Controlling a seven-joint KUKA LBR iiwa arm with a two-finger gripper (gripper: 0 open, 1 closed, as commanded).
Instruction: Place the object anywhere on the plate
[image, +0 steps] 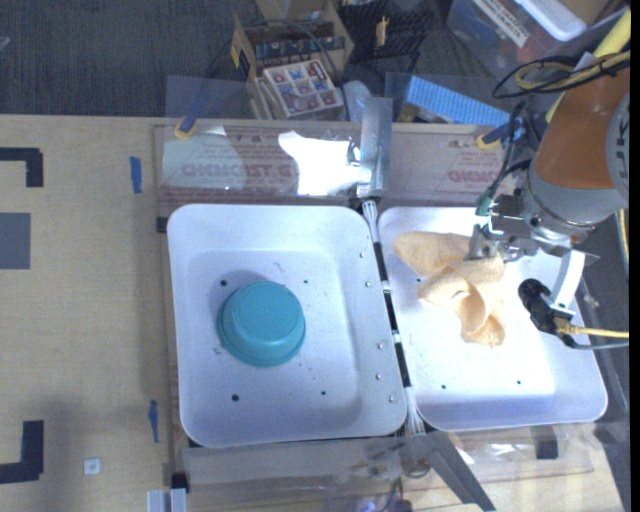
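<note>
A teal round plate (262, 321) lies in the left white bin (200, 240), a little left of its middle. A tan crumpled cloth-like object (452, 282) sprawls across the upper middle of the right white bin (520, 400). My gripper (488, 248) comes down from the grey and orange arm (580, 150) at the right. Its tip sits right at the object's upper right fold, touching or just above it. The wrist body hides the contact point.
A black connector with a yellow cable (545, 305) hangs beside the wrist over the right bin's right side. A metal divider (385, 300) runs between the two bins. Cardboard and clutter stand behind the bins.
</note>
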